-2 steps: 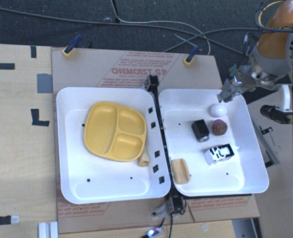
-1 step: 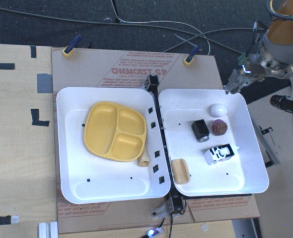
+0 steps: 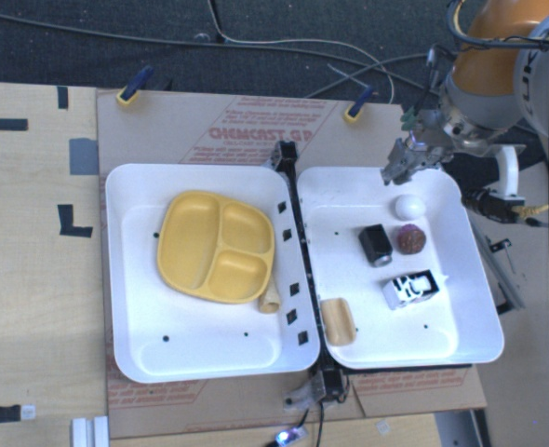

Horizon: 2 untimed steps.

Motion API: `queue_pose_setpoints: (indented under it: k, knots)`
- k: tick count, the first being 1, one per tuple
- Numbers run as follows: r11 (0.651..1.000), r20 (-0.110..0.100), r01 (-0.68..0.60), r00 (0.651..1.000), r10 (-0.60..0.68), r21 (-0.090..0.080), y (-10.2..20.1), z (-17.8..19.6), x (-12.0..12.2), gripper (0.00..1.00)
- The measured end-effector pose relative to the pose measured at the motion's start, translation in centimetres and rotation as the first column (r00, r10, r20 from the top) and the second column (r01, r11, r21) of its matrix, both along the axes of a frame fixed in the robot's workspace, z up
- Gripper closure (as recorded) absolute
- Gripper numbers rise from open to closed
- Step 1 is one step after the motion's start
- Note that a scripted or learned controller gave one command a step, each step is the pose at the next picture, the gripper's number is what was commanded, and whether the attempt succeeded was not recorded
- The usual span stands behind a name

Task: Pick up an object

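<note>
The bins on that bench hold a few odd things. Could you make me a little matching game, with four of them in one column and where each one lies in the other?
Things:
1. yellow divided plate
2. white ball
3. black block
4. tan bread-like piece

Places:
A. right bin, near corner by the divider
B. left bin, in the middle
C. right bin, far side, nearest the gripper
D. right bin, just left of the dark reddish ball

Pairs: 1-B, 2-C, 3-D, 4-A

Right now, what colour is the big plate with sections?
Yellow. The divided plate shows best in the camera view.
</note>
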<state>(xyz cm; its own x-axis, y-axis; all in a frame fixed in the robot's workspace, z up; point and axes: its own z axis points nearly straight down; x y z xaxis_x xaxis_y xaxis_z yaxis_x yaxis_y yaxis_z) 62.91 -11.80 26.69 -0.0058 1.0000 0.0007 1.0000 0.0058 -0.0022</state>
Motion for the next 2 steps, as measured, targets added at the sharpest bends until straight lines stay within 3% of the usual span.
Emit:
queue_pose_setpoints:
  k: [1, 2]
  knots:
    - [1.000, -0.001, 0.001, 1.000, -0.001, 0.000, 4.9, -2.0, -0.7, 1.00]
    - [1.000, 0.000, -0.001, 1.000, 0.001, 0.000, 10.3, -1.7, -1.1, 1.00]
